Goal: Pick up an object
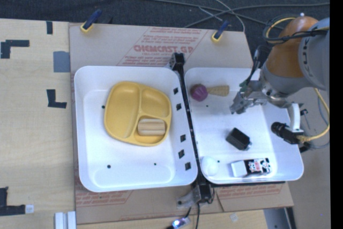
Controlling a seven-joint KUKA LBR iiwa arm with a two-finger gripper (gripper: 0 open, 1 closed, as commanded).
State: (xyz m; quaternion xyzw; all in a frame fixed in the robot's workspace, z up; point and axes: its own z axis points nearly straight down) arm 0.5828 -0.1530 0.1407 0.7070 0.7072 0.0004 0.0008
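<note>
Two shallow white bins on bench; grey two-finger gripper (239, 105) hangs in right bin (278, 171), approach step, nothing held. Can't tell jaws' state. Purple ball w/ tan cone handle (206, 91) lies just left; small black block (238, 138) below. Next prob.: descend onto one.
</note>
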